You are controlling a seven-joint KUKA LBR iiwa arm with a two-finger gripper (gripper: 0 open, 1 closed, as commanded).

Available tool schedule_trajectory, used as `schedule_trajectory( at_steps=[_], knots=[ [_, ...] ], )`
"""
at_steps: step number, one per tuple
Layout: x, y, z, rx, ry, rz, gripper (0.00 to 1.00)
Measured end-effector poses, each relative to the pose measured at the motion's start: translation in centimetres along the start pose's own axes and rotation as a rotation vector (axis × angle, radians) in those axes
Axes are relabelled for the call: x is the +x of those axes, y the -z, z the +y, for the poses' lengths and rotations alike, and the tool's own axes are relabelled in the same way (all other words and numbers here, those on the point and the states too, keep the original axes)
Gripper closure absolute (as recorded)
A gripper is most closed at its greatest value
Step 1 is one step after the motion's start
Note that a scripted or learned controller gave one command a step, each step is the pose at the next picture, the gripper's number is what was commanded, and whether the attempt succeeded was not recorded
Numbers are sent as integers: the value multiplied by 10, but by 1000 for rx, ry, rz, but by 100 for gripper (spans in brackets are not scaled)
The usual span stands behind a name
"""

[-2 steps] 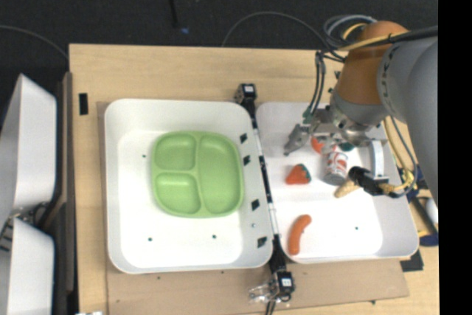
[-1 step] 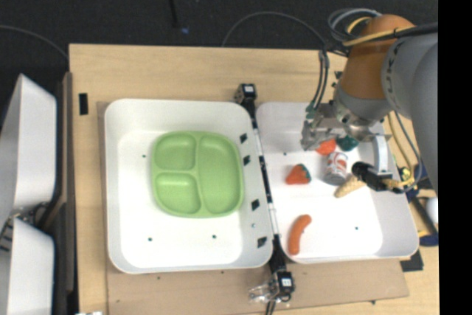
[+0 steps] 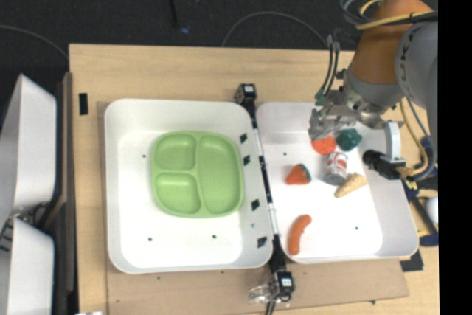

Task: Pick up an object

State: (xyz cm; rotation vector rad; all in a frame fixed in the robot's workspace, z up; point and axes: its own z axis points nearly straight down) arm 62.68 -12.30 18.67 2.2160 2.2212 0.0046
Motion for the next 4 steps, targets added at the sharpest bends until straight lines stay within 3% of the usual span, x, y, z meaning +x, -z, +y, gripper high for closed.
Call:
schedule_trajectory(
  at_steps=[1, 2, 4],
  knots=[
    [-4, 65, 3, -4, 0, -1, 100],
    [-5, 78, 4, 2, 2, 0, 100],
    [91, 56, -22, 5, 3, 1, 100]
  ],
)
